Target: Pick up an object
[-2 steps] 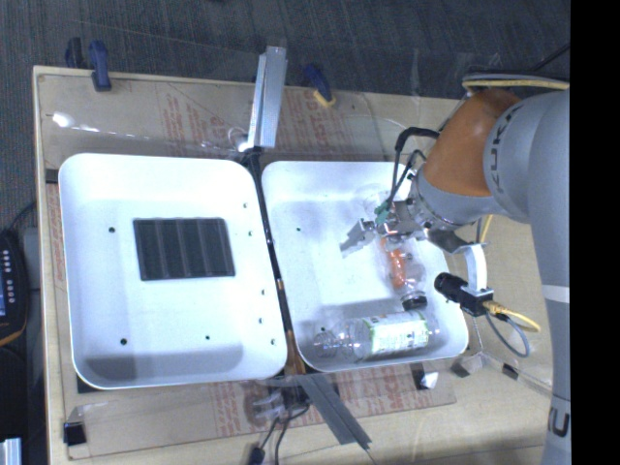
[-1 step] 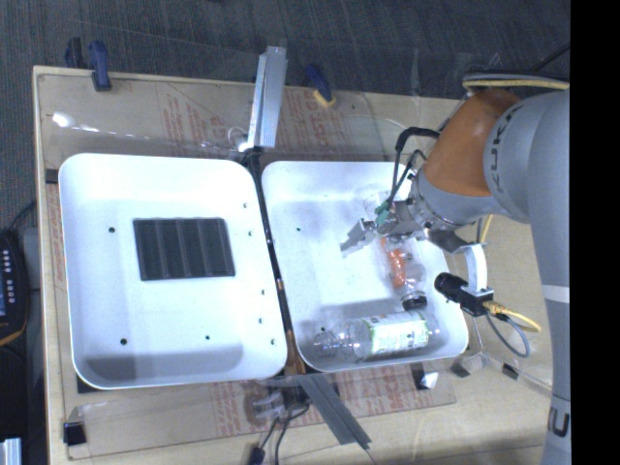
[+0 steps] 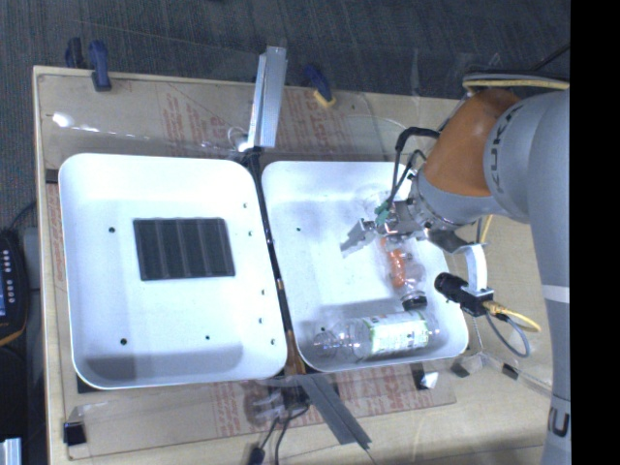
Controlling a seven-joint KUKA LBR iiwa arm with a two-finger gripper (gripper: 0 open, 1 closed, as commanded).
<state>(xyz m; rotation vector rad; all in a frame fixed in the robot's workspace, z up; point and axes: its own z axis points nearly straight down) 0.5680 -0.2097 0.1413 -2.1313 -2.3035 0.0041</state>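
- Camera view: gripper [image 3: 373, 229] low inside right bin [image 3: 310, 260], fingers' state cannot be told.
- Small orange-labelled bottle [image 3: 400, 269] just beside it.
- Clear plastic bottle [image 3: 383, 337] lies along near wall.

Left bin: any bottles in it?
No. The left bin holds just a dark ribbed rectangular panel; the clear bottles lie in the right bin, by the hand.

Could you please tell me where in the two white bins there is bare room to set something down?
The left white bin is bare around its dark ribbed rectangular panel. The right white bin is free along its left half. It is crowded on the right, where the claw, a small orange-labelled clear bottle and a larger clear plastic bottle sit.
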